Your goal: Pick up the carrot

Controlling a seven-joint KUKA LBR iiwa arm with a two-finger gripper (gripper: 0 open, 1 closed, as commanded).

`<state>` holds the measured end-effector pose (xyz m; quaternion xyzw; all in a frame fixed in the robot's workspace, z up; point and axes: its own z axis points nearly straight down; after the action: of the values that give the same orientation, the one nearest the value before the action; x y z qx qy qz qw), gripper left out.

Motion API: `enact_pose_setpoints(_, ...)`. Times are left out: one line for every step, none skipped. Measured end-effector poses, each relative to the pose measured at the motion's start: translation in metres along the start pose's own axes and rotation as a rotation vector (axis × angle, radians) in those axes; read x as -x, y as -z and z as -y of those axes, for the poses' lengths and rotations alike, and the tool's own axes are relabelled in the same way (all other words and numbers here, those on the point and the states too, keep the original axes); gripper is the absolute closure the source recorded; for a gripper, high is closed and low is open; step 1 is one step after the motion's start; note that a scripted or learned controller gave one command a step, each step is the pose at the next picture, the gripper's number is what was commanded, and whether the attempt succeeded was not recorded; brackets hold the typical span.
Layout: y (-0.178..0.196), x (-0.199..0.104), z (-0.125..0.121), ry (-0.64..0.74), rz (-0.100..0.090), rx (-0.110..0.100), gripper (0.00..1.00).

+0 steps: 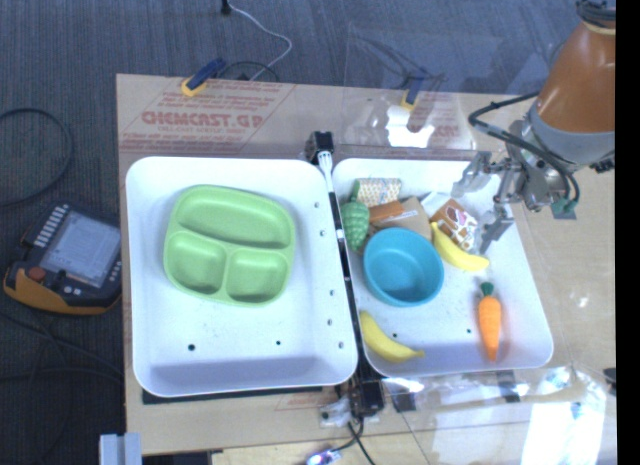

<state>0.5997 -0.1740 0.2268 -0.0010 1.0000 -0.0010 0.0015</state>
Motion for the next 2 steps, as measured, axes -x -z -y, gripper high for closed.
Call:
enact_pose_setpoints(-0.13, -0.045, 0.009, 0.308, 0.006, -0.002, 0.0)
enact_pose_setpoints(-0.134, -0.101, 0.041, 0.243, 0.015, -0.003, 0.0)
